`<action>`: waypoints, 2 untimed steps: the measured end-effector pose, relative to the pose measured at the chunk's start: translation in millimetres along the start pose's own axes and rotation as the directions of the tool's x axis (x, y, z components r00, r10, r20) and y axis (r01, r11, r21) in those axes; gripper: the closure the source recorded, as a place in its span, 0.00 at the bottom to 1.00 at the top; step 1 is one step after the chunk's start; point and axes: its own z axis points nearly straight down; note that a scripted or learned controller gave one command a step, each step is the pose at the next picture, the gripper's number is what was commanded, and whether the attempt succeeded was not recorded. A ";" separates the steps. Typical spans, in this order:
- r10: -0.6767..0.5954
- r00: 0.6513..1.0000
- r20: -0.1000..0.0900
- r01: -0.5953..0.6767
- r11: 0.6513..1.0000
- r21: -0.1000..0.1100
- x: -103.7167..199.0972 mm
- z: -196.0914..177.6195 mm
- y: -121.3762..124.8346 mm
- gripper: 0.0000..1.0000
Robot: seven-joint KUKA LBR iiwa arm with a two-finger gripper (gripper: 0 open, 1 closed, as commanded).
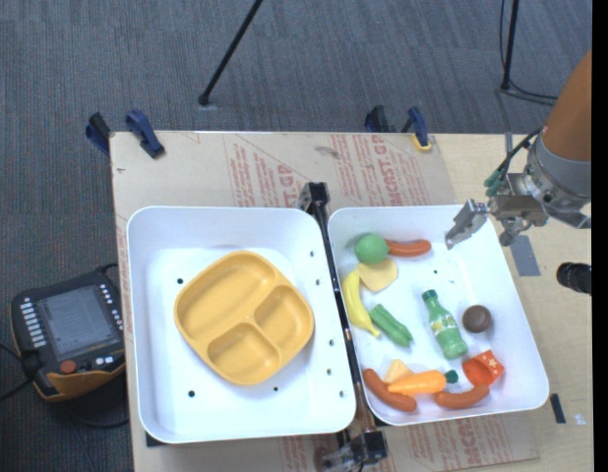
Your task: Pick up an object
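While the gripper (486, 219) hovers with fingers spread and nothing between them over the right bin's (528, 347) top corner, it should drop squarely over 1 isolated item (the green bottle (444, 324) mid-bin suits) before closing.

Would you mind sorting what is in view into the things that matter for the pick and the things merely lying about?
For the pick:
gripper, above the right bin
green bottle
banana
green ball
carrot
sausages
brown ball

Lying about:
yellow divided plate in the left bin
teach pendant
blue clamps
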 end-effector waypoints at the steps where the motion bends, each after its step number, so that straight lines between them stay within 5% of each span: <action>1: 0.002 1.000 -0.003 -0.002 1.000 0.006 -14.5 149.8 -39.7 0.00; 2: 0.000 1.000 -0.006 0.000 1.000 0.005 -19.2 190.7 -43.0 0.00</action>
